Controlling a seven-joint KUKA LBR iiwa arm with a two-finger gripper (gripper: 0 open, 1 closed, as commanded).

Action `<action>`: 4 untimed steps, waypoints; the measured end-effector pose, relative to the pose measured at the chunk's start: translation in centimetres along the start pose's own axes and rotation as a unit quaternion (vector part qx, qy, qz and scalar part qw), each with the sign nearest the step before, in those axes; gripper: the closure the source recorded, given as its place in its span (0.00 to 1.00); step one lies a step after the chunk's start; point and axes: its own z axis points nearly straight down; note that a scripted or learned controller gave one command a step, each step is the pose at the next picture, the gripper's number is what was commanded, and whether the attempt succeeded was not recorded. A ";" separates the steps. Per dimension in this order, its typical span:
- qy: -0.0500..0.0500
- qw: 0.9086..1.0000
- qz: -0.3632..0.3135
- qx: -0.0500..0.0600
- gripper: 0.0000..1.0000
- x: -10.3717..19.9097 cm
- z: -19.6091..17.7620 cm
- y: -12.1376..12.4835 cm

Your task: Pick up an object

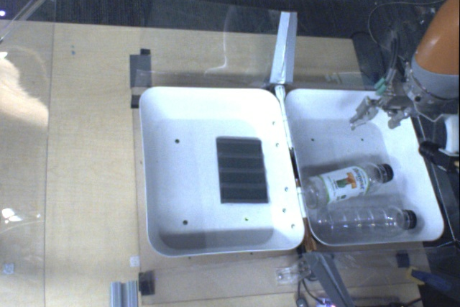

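Clear plastic catches the light at the near edge of the right bin (431,176), where a bare bottle (366,219) with a dark cap lies on its side along the near wall. Just behind it, touching or almost so, a second bottle (348,182) with a green and orange label lies at a slight angle, its dark cap pointing right. The left bin (165,154) holds a dark ribbed rectangular pad (242,170) lying flat near its middle.

Farther back, over the far right part of the right bin, the hand (381,108) hangs with its two fingers spread and nothing between them, well apart from both bottles. Behind it the arm's orange band (438,47) shows at the right edge, above the pale wooden counter (86,154).

By my reading, this is the approach step, with no grasp begun. The next move calls for bringing the hand nearer and lower over one bottle, fingers set across its width, as round bodies may roll aside.
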 end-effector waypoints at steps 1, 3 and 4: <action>0.000 1.000 -0.007 -0.006 0.00 2.5 12.1 -4.1; -0.001 1.000 -0.029 -0.005 0.00 0.9 12.2 -3.1; -0.001 0.995 -0.099 -0.005 0.00 4.0 12.1 -2.0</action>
